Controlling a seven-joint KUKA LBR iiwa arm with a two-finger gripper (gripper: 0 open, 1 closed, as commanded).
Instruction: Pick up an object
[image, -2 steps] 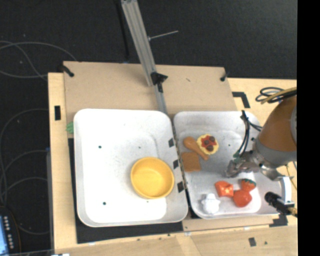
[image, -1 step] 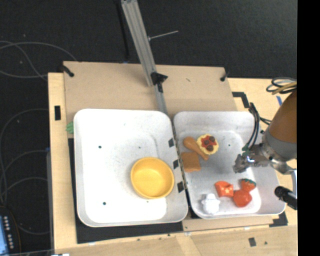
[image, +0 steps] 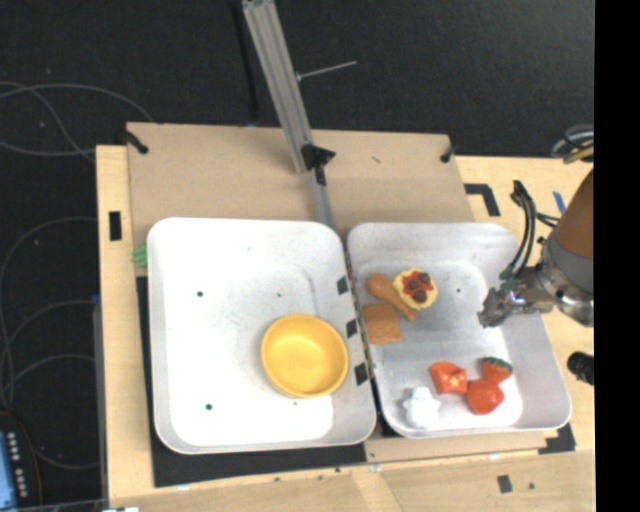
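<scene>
In the right bin (image: 470, 245) lie a small tart with red berries (image: 416, 288), a brown bread piece (image: 381, 323) with a tan roll (image: 381, 291) beside it, a red-orange chunk (image: 448, 378), a strawberry (image: 487, 391) and a white lump (image: 422, 407). A yellow bowl (image: 304, 354) sits in the left bin (image: 220, 260). My gripper (image: 494, 308) hangs over the right part of the right bin, right of the tart and above the strawberry, with nothing seen between its fingers.
A grey metal pole (image: 285, 90) slants down from the top to the gap between the bins. The arm's wrist with cables (image: 560, 260) comes in from the right edge. Brown bench board surrounds the bins.
</scene>
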